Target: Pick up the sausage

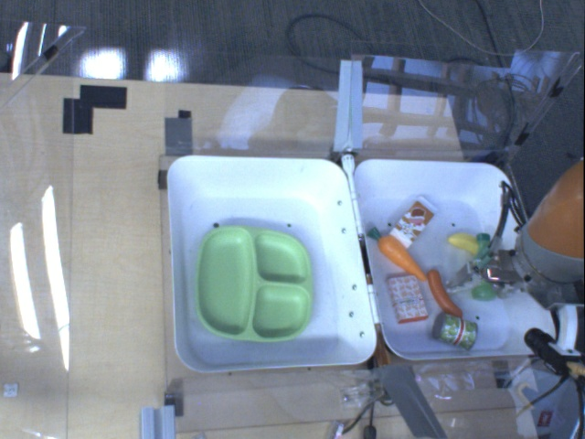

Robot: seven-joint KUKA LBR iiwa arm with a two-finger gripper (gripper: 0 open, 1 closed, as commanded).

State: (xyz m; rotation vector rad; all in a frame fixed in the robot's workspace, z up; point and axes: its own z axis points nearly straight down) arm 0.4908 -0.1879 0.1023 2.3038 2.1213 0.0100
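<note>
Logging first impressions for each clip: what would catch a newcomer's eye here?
The green divided plate sits alone in the left bin. The right bin is crowded: a carrot, a reddish sausage, a can and small packets, with the pincer low beside the sausage.

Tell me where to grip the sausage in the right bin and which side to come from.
Probably best at the middle of the sausage, coming straight down from above. It lies flat on the bin floor, long and narrow, running from upper left to lower right, so the fingers should close across its narrow width. Avoid the ends: the carrot sits near its upper tip and the can near its lower one.
</note>
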